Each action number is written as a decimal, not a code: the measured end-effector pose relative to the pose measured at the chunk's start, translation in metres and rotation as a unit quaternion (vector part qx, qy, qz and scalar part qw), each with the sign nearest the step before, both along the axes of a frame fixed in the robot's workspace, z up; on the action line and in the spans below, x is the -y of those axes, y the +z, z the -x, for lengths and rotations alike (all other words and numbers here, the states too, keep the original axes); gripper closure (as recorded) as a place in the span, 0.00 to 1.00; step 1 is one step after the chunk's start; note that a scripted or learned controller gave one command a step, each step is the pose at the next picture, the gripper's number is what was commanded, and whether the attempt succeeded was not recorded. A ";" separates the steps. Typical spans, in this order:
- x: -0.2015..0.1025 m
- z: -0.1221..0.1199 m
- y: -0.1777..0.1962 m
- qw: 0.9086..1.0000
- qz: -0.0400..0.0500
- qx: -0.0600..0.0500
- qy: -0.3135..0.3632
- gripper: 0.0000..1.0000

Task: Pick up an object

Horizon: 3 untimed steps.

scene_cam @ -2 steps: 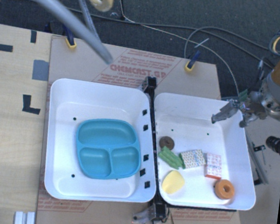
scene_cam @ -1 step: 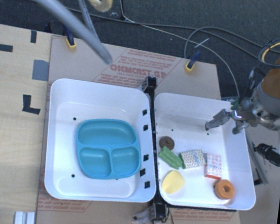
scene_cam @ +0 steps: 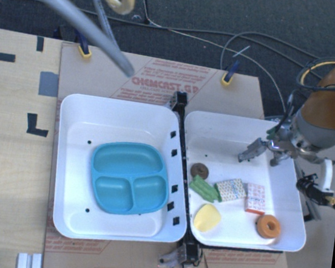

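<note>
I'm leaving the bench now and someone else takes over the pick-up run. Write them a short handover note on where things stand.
Claw: hovering over the upper part of the right white bin, nothing seen between its fingers.

Objects in the right bin: small brown round disc, green leafy plastic piece, speckled square packet, pink-and-white rectangular packet, yellow rounded plastic piece, orange ring-shaped doughnut toy.

The left white bin holds a blue compartment tray.

Done: nothing picked yet. Left: descend on an object, grip it and lift.
</note>
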<state>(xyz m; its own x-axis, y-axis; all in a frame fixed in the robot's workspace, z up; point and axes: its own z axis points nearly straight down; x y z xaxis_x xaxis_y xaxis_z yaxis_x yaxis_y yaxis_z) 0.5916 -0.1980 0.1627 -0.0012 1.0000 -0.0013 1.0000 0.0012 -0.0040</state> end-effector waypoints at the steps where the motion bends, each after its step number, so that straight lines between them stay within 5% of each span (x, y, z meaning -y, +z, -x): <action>1: 0.003 0.006 -0.045 1.000 0.000 -0.001 0.000 0.00; 2: 0.003 0.004 -0.033 1.000 0.000 0.001 0.001 1.00; 3: -0.001 -0.007 0.020 1.000 0.000 0.004 0.000 1.00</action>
<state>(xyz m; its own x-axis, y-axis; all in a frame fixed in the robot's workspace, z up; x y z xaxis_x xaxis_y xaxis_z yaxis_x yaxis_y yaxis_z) 0.5981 -0.1970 0.1825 -0.0022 1.0000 -0.0011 1.0000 0.0022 0.0038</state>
